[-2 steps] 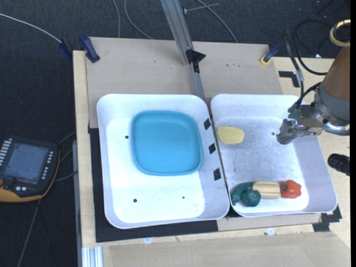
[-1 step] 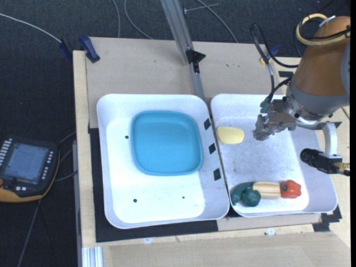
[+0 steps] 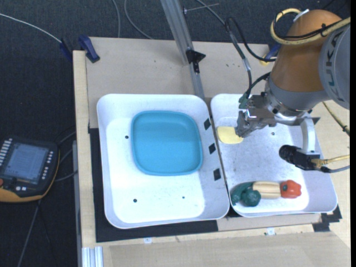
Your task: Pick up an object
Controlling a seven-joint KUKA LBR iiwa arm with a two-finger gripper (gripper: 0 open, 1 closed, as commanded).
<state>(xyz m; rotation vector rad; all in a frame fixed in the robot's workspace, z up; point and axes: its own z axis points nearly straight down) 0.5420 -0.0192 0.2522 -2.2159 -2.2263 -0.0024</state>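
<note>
Since the claw (image 3: 245, 128) is parked low over the near-left part of the right bin (image 3: 311, 204), the closest thing to grab is the pale yellow piece (image 3: 229, 136), which sits just to the claw's left and slightly below it in the camera view, hugging the bin's left wall. I honestly can't tell how the claw is set or whether it's touching the piece, so don't count on a grip. The yellow piece looks roundish and flat, with no clear long axis. That wall leaves you little room on its left. You've got plenty of open floor mid-bin, though. The wooden stick with a green lump (image 3: 246, 196) and a red bit (image 3: 290, 189) lies along the front edge, well apart. The left bin (image 3: 111, 149) holds a blue plate (image 3: 166, 142).
</note>
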